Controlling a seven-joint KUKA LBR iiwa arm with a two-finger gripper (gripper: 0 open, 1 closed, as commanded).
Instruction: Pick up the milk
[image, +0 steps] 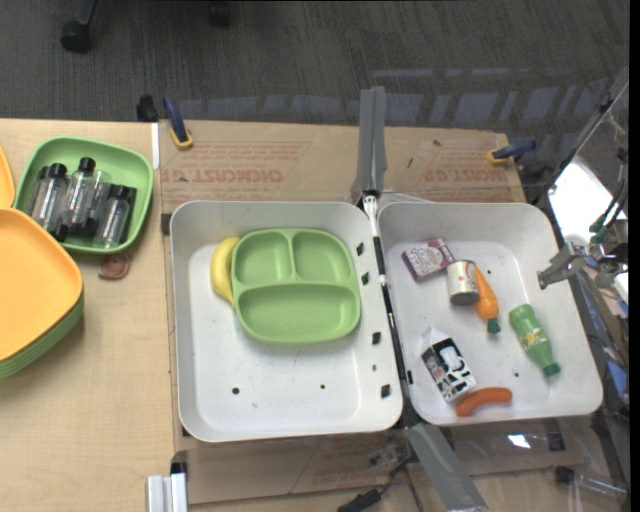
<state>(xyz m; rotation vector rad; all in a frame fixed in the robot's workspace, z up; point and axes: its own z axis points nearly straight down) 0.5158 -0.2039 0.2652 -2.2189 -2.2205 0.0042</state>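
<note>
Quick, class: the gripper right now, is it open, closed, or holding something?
Gripper: cannot be told; it sits at the right bin's edge, apart from the milk.

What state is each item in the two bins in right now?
milk carton: lying flat, right bin, near front edge
green bottle: on its side
can: tipped over
carrot: flat, against the can
sausage: flat, by the carton
pink packet: lying flat
green divided plate: upright, left bin, compartments bare
banana: partly tucked under the plate
</note>
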